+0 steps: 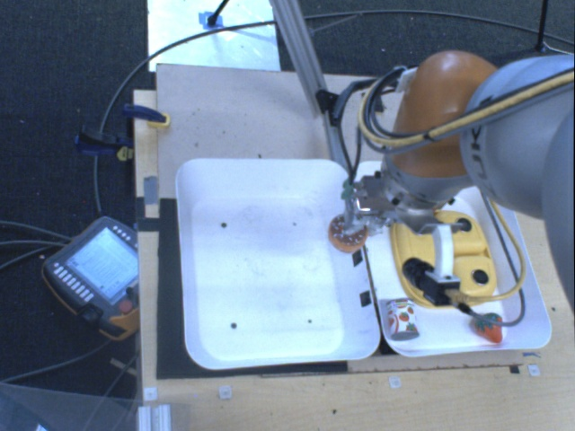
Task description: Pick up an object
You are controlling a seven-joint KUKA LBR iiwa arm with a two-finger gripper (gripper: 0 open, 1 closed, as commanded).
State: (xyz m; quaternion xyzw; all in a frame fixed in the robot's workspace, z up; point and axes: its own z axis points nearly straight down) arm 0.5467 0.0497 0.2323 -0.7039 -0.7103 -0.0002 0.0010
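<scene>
From the fixed camera above, the grey arm with its orange band reaches in from the right, and its end effector (352,212) hangs over the right rim of the left bin (208,339), close to the seam between the two bins. A small round brown object like a doughnut (346,233) sits right under the fingertips, at the rim of the left bin; whether it is clamped between the fingers or merely lies below them cannot be told. The right bin (535,332) holds a yellow toy with dark openings (472,259), partly hidden by the arm, a small white cup with coloured marks (402,319) at its near left corner, and a red strawberry-like piece (490,327) near its near right edge. Left of the counter (234,106) a teach pendant (94,272) lies on the dark floor, and a blue clamp (135,113) grips the counter's far left edge.
</scene>
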